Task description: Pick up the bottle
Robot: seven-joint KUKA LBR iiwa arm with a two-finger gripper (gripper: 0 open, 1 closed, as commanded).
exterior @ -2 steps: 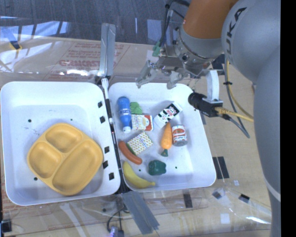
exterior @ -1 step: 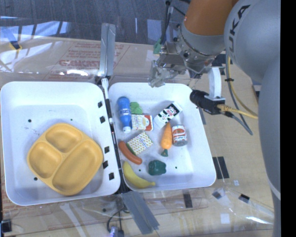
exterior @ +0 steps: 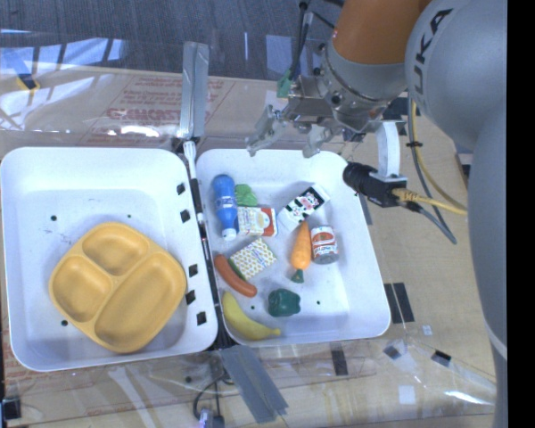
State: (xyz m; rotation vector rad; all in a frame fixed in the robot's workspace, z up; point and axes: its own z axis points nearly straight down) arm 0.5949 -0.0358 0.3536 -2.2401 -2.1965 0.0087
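The arm leans in from the right, its orange band high up, and the gripper (exterior: 286,141) hangs over the far rim of the right bin (exterior: 367,275). Its two fingers (exterior: 259,137) are spread apart, and nothing sits between them. The bottle (exterior: 224,205), blue with a white cap at the near end, lies on its side in the right bin's far left part, close to the wall that divides the two bins, well below and to the left of the gripper. Just beside the bottle on its right is something green (exterior: 246,193) and a small carton with red on it (exterior: 256,220). A black and white carton (exterior: 303,205) lies farther right, tilted, with a carrot (exterior: 300,247) below it and a small red can (exterior: 324,244) touching the carrot's right side. Toward the near end are a patterned square packet (exterior: 252,258), a red sausage (exterior: 234,275) running at a slant, a banana (exterior: 243,321) along the near wall, and a dark green pepper (exterior: 283,302). The left bin (exterior: 36,185) holds a yellow divided plate (exterior: 116,284), set toward its near side.
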